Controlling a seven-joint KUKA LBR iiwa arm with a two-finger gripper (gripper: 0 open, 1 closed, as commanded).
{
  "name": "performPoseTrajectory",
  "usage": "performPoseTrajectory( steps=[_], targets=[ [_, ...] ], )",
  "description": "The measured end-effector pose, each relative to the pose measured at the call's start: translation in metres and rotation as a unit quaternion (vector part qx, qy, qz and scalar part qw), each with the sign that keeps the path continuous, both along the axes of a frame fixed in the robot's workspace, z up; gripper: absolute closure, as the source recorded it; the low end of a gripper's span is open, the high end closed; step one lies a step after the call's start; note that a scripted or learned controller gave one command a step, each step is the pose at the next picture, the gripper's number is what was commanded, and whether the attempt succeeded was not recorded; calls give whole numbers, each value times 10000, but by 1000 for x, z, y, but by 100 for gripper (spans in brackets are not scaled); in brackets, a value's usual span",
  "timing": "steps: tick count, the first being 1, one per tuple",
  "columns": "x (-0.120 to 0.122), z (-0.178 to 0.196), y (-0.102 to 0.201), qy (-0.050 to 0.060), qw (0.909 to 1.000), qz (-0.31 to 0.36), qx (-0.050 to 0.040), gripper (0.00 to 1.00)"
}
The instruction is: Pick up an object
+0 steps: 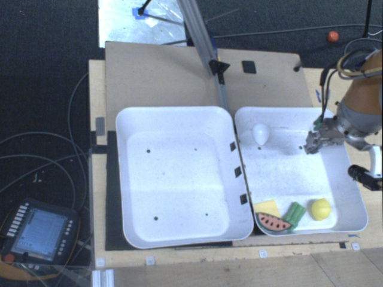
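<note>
**White egg, yellow lemon: which object was easiest for you to take**

White was the colour of the nearest candidate: a small egg-shaped object (260, 134) lay in the right bin (353, 184), at its far left side, close to the wall shared with the left bin (122, 160). The gripper (312, 144) stood over the far right part of the same bin, apart from the egg and well apart from the other things. I could not tell how it was set, because it was too small and dark in the camera view.

In the near part of the right bin you had four more objects in a row: a yellow block (267, 207), a watermelon slice (273, 222), a green piece (294, 214) and a lemon (321, 208).

By my judgement all of them were light toy pieces, probably hard plastic and stiff. The egg and the lemon were round and smooth, so they could slip or roll away; you should have taken them across the widest middle. The green piece, which lay touching the watermelon slice, looked long and narrow, so a hold across its short side seemed safer. The slice was flat and low, difficult to catch.
</note>
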State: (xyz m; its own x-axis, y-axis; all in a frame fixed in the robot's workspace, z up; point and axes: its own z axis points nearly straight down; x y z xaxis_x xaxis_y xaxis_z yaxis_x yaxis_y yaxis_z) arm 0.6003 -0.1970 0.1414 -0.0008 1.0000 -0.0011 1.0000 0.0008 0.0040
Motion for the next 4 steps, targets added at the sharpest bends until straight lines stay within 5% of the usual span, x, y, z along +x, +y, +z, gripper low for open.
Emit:
performPoseTrajectory(
  steps=[2,4],
  targets=[
    [-2,106,-3,-3,10000,2,-1,100],
    [-18,103,99,12,10000,22,11,100]
  ],
)
